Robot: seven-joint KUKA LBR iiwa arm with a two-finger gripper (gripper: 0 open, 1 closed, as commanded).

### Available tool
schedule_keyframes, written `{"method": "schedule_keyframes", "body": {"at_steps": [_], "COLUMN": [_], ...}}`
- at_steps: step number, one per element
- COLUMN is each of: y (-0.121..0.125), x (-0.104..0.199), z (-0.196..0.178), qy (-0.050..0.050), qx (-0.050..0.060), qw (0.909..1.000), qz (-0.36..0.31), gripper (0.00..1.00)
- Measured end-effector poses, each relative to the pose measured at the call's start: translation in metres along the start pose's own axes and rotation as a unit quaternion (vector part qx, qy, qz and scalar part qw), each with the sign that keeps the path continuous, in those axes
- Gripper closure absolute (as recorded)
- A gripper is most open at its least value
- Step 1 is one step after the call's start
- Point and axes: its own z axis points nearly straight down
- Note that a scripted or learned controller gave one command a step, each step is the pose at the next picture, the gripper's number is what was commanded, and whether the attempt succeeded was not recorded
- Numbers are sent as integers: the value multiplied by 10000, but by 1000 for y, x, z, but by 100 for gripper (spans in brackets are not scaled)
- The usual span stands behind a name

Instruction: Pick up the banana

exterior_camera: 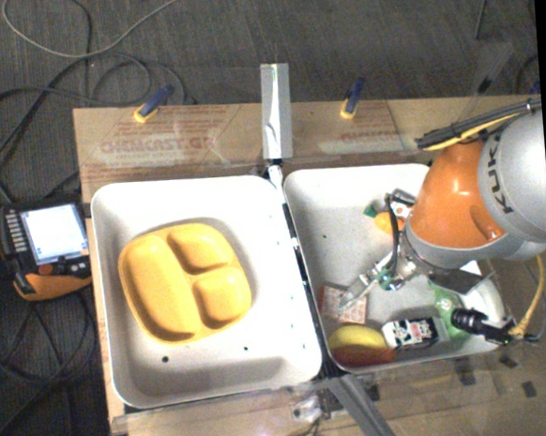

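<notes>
Arm's orange band hides most of the right bin [346, 183]; gripper [377, 279] fingers partly open, holding nothing, above the banana [355, 337] at the front wall — best descend astride it, clear of the bottle [432, 327].

Dark grey carpet floor [239, 27] all round, black cables [19, 101] looping across it top left, more at top right. Brown cardboard-like tabletop [182, 139] under two white bins, left bin [103, 207] and right bin [318, 190] touching side by side. Two blue-yellow clamps [153, 102] on the far edge (second one [351, 98] further right). Metal post [276, 118] upright between bins. Handheld pendant with lit screen [48, 235] left of tabletop, on floor. Even overhead light
</notes>
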Motion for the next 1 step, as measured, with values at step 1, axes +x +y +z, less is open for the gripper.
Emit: {"method": "schedule_keyframes", "body": {"at_steps": [1], "y": [-28], "x": [3], "z": [-12], "qy": [136], "qx": [117], "qw": [9879], "qz": [-1541], "gripper": [0]}}
